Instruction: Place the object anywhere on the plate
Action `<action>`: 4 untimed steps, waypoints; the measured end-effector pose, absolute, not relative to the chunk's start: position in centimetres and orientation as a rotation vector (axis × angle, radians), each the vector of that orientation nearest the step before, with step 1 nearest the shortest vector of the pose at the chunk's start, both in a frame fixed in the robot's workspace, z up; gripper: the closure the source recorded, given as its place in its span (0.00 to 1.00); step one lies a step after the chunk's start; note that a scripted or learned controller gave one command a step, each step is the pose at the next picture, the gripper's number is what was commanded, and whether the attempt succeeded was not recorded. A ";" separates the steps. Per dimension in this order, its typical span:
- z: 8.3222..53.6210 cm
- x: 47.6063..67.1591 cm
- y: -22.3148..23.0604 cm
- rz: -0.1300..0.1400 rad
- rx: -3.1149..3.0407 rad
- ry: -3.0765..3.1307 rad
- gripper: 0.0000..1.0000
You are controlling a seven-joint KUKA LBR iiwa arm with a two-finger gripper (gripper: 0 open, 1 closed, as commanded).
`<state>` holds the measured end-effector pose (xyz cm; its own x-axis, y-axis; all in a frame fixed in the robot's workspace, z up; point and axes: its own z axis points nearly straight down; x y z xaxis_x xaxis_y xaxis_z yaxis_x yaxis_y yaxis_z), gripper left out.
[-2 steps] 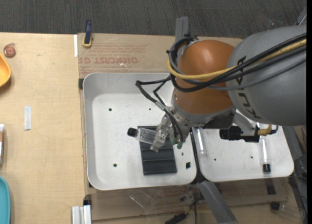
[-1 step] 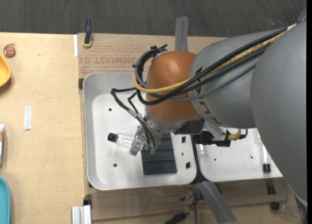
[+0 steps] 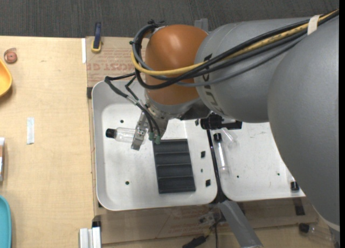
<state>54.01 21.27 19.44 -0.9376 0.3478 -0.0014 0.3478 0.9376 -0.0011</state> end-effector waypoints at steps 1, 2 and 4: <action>24.0 59.4 22.9 -0.001 0.563 3.088 1.00; 18.2 57.4 22.8 -0.003 0.318 3.128 1.00; 15.2 59.1 22.3 -0.009 -0.044 3.142 1.00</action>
<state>59.06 22.35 15.23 -0.9996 -0.0279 0.0008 -0.0279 0.9996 -0.0055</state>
